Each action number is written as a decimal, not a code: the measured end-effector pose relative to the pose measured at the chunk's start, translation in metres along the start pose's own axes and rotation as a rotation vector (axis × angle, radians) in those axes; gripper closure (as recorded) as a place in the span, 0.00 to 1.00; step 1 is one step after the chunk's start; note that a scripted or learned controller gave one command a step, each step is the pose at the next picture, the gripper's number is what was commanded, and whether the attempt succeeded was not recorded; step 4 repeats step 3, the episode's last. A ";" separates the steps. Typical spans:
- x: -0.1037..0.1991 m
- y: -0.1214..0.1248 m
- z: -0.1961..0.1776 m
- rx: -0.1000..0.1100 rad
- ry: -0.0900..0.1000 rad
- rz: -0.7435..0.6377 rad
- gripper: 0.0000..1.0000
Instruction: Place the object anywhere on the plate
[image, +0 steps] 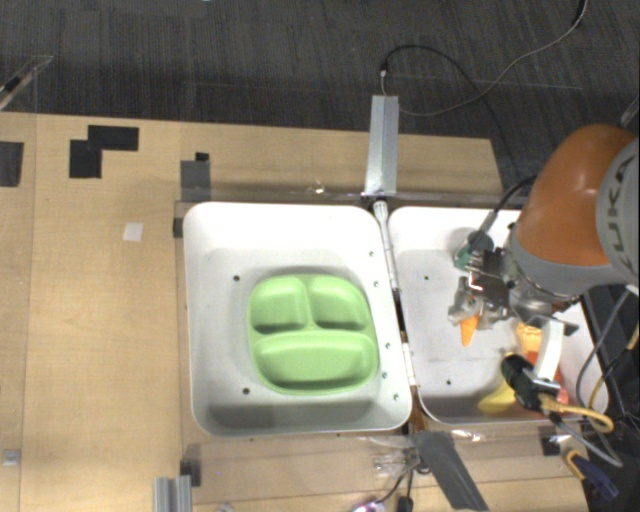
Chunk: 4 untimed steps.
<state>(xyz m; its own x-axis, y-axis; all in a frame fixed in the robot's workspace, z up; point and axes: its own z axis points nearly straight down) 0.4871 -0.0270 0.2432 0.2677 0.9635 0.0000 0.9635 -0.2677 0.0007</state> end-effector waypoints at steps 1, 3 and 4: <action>0.048 -0.015 0.033 0.005 -0.001 0.028 1.00; 0.142 -0.031 0.015 0.004 -0.002 0.053 0.00; 0.142 -0.031 0.015 0.004 -0.002 0.053 0.00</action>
